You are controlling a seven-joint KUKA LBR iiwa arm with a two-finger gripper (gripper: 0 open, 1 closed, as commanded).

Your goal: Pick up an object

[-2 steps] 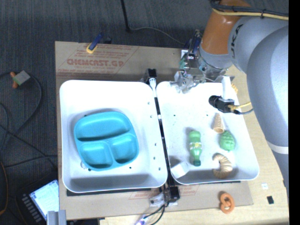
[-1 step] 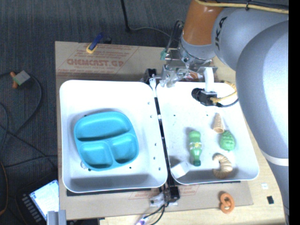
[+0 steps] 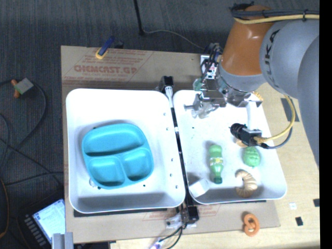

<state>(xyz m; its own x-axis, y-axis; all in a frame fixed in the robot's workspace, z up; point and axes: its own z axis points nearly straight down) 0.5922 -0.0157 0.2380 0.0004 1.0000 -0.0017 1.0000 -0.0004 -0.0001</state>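
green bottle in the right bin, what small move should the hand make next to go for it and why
Probably shift the hand toward the near side of the right bin, until it is over the green bottle, before descending. The hand sits at the bin's far left corner, apart from the bottle, which lies free of the croissant and green toy.

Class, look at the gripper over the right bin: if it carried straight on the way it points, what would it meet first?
Probably the bare white floor of the right bin near its upper left corner. The gripper seems to point downward; depth is unclear.
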